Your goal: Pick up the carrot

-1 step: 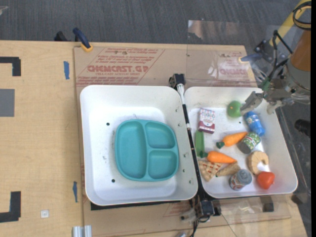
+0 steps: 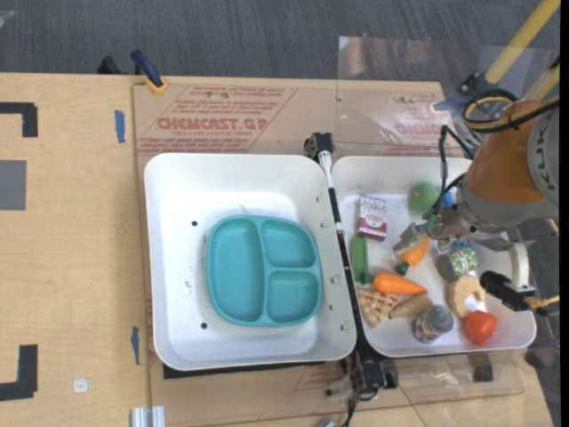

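Pincer (image 2: 416,243) low in the right bin (image 2: 524,336), grip state unclear; carrot (image 2: 398,284) lies free just below it, mid-bin, beside the waffle (image 2: 377,305), seemingly lined up for descent

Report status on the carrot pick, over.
Gripper low in right bin, on a small orange piece; grip unclear. Carrot lies free just below it. Waffle and green pickle crowd the carrot.
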